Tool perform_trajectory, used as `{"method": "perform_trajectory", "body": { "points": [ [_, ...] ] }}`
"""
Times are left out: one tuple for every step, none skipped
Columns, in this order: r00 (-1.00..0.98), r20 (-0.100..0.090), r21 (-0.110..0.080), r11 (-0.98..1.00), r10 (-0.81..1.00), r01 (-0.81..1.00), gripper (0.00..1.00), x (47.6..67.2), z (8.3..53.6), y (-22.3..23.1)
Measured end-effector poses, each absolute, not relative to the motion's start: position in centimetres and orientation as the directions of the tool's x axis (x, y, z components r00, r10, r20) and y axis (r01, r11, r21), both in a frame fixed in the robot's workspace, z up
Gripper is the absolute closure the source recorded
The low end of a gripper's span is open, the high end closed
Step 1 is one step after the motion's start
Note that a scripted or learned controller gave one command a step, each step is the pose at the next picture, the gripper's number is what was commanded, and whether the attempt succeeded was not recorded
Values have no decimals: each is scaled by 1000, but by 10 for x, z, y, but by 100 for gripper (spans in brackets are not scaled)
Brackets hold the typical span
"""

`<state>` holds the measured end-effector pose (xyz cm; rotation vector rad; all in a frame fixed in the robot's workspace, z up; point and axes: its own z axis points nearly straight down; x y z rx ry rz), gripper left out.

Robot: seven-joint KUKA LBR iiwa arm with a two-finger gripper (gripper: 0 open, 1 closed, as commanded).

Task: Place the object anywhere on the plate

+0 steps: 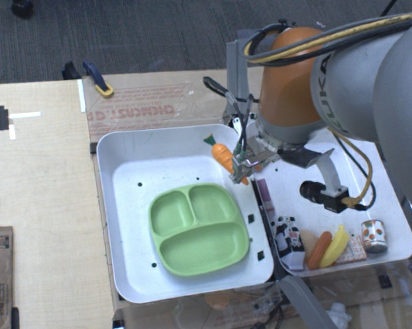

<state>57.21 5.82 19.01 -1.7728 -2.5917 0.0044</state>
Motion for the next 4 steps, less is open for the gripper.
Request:
{"method": "perform_trajectory", "body": {
  "points": [
    [-362, -1, -2, 362, 932, 932, 0, 572, 191, 58],
    [-362, -2, -3, 362, 932, 932, 100, 573, 199, 57],
    [-381, 0, -4, 381, 925, 925, 100, 507, 192, 126],
    [-464, -2, -1, 464, 886, 886, 100, 480, 340, 125]
  ]
}}
